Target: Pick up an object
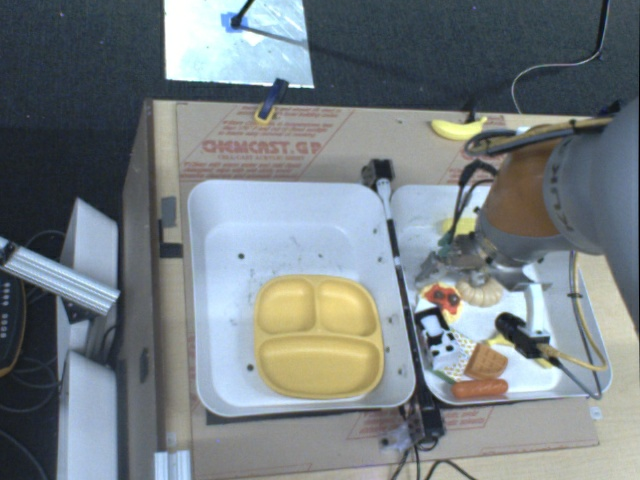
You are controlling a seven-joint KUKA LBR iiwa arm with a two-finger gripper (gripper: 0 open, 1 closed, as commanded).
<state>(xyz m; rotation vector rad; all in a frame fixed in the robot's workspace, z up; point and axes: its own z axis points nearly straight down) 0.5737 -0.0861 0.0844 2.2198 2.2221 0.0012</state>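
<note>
End effector (462, 264) amid right-bin (420, 208) clutter

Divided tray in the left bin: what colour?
Yellow. The divided tray shows plainly in the camera view, lying in the left bin.

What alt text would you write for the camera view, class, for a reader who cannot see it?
A grey robot arm reaches from the right over the right white bin, which holds small toys. The left white bin holds a yellow divided tray.
</note>
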